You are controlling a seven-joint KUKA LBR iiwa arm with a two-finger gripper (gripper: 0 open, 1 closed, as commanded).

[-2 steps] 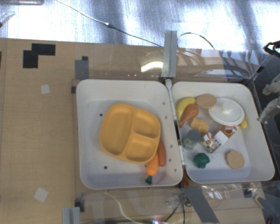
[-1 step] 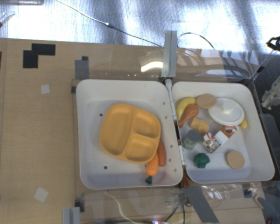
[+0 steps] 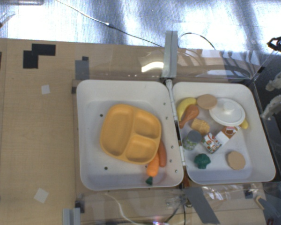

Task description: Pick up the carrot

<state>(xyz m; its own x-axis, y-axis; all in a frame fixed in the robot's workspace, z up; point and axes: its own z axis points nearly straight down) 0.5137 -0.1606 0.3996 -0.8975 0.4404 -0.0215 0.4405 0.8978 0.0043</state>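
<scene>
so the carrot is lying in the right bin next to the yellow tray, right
Not quite. The camera view shows the carrot in the left bin, not the right one. It does lie next to the yellow tray, by its lower right corner.

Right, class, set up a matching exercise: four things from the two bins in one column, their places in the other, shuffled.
Things:
1. carrot
2. broccoli
3. yellow tray
4. white lid

Places:
A. middle of left bin
B. right bin, far side
C. left bin, near-right corner
D. right bin, near side

Pairs: 1-C, 2-D, 3-A, 4-B
</scene>
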